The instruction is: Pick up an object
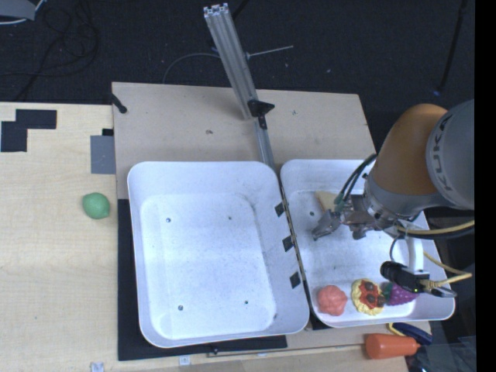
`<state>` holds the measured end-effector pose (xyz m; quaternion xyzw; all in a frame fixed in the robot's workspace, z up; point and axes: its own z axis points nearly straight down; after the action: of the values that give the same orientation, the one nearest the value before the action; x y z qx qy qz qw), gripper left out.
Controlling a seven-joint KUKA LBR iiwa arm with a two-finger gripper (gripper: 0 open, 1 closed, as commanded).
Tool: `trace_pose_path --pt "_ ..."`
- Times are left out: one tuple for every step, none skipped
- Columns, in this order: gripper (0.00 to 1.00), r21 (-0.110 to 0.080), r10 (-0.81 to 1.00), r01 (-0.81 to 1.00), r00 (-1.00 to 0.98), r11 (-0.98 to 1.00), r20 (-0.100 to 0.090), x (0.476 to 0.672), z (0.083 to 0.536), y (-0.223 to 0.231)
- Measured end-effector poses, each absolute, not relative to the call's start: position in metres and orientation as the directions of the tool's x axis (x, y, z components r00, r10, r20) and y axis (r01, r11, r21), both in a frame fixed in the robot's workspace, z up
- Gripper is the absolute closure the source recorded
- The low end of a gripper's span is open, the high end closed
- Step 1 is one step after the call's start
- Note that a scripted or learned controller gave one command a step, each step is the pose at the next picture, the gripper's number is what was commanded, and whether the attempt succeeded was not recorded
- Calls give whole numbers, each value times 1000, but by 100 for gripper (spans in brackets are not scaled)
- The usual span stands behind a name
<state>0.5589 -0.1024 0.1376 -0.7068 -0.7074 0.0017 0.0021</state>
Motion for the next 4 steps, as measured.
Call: trace_pose_path --pt "0 0 1000 1000 0 0 0 559 91 -102" --pt "100 3 1000 1000 2 -2 0 560 103 -103" --pt "100 3 1000 1000 0 0 0 570 152 -100" --pt "100 4 1000 1000 1 -1 0 566 195 -100"
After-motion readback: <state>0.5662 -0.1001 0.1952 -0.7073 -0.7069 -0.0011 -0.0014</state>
